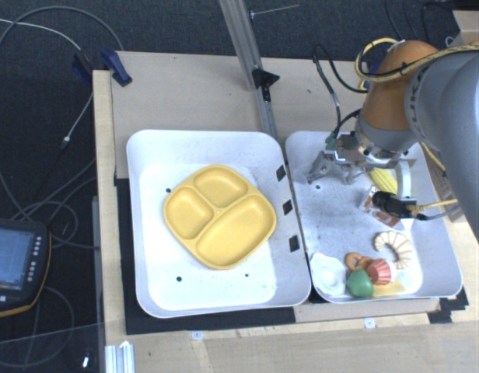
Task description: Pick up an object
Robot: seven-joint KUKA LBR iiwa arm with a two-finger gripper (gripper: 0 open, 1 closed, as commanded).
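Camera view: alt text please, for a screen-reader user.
A grey-and-orange arm's gripper sits low over the right bin, above toy food clustered at its near corner. The left bin holds a yellow divided plate.

You see 2 white bins: the left bin [146,208] holds a yellow divided plate [218,216]. The gripper [337,164] hangs over the right bin [333,224], far end. Toy foods [372,270] cluster at its near right corner.
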